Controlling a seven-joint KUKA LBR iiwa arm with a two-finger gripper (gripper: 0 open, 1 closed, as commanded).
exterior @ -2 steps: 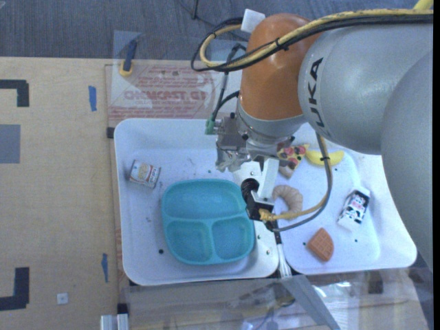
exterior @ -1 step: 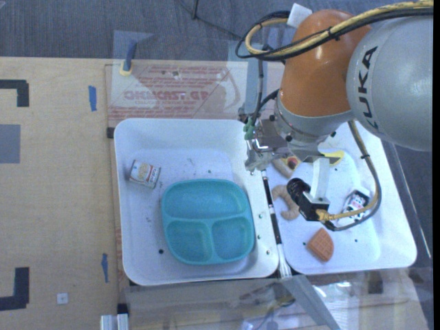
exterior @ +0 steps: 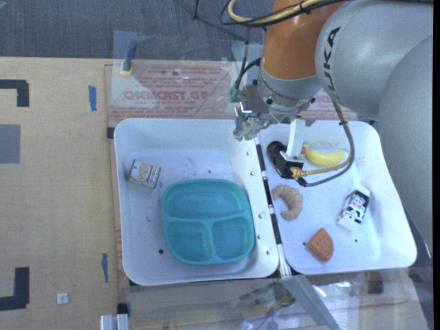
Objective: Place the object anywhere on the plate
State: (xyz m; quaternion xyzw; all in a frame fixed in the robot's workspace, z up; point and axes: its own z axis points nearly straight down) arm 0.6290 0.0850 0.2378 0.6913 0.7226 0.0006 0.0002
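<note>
A teal divided plate [exterior: 206, 220] lies in the left bin [exterior: 137, 253], toward its right side. A small tin can [exterior: 144, 174] rests on its side to the plate's upper left. My gripper [exterior: 243, 128] hangs over the far end of the wall between the two bins, above and behind the plate. I see nothing in it. In the right bin [exterior: 385, 246] lie a yellow banana [exterior: 324, 157], a croissant [exterior: 289, 201], a small black-and-white milk carton [exterior: 354, 208] and a brown cookie-like piece [exterior: 320, 245].
The grey arm with its orange band [exterior: 295, 40] covers the far right of the view and overhangs the right bin. A yellow cable [exterior: 323, 174] loops down near the banana. A clear plastic sheet [exterior: 172, 91] lies behind the bins.
</note>
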